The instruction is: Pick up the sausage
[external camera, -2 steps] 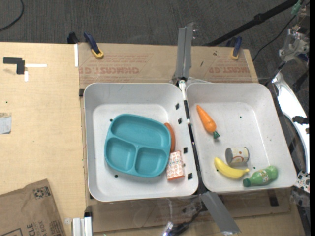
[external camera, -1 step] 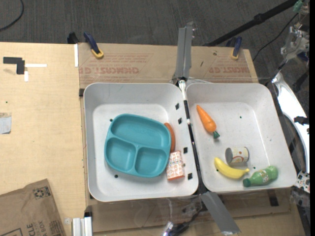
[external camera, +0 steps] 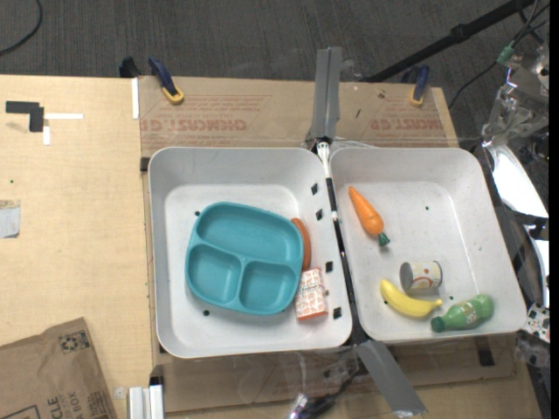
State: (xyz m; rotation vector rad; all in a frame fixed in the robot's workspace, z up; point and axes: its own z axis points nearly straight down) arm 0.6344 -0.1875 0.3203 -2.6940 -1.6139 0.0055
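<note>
The sausage (external camera: pixel 302 239) is a reddish-orange link in the left bin (external camera: pixel 166 234). It lies along the right edge of a teal divided plate (external camera: pixel 243 257), whose rim partly hides it. Just below the sausage, a small patterned carton (external camera: pixel 312 295) stands against the plate's lower right corner.
The right bin (external camera: pixel 476 225) holds a carrot (external camera: pixel 367 212), a small can (external camera: pixel 421 276), a banana (external camera: pixel 409 299) and a green bottle (external camera: pixel 463 314). A grey bar (external camera: pixel 327 94) runs up from between the bins. Cardboard lies behind the bins and a wooden bench top to the left.
</note>
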